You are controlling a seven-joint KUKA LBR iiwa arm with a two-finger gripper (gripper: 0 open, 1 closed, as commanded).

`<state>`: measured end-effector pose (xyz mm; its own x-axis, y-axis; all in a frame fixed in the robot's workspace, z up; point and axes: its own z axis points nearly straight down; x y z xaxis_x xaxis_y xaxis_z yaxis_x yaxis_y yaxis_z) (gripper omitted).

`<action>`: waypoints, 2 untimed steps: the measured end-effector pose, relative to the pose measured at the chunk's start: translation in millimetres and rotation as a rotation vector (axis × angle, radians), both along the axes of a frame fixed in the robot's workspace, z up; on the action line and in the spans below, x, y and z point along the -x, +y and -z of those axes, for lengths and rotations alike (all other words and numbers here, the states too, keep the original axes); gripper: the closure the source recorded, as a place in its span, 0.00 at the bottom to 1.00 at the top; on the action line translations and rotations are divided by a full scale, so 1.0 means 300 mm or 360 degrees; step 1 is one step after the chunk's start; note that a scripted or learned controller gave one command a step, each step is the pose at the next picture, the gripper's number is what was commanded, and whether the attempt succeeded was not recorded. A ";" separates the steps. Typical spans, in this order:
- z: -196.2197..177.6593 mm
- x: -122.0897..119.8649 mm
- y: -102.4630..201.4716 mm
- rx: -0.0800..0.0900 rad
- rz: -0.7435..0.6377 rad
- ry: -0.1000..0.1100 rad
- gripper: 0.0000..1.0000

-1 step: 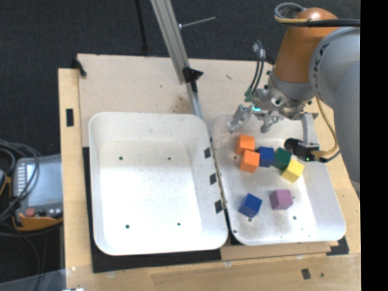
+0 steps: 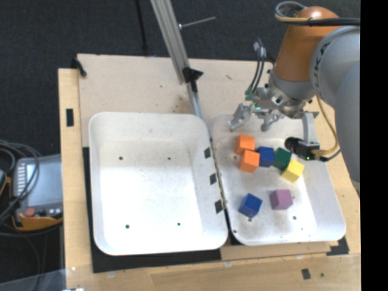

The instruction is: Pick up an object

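White plastic forms the two bins: left bin point(image 2: 151, 180), right bin point(image 2: 315, 223). My claw point(image 2: 253, 119) hangs over the far end of the right bin, with its fingers point(image 2: 238, 117) spread apart and nothing between them. All the blocks lie in the right bin. One orange block point(image 2: 246, 142) sits nearest the claw, just below it and apart from the fingers. A second orange block point(image 2: 249, 160) touches a blue block point(image 2: 266, 156); a green block point(image 2: 282, 158) follows in the same row, and a yellow block point(image 2: 292, 170) lies just beside the green one. Nearer the camera, another blue block point(image 2: 250, 205) and a purple block point(image 2: 280, 199) lie apart from the row.
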<state>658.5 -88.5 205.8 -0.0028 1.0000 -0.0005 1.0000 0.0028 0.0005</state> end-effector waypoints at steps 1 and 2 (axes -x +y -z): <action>0.174 -0.008 -0.037 0.0003 0.0006 0.0003 0.00; 0.340 -0.009 -0.044 0.0005 0.0009 -0.0001 0.00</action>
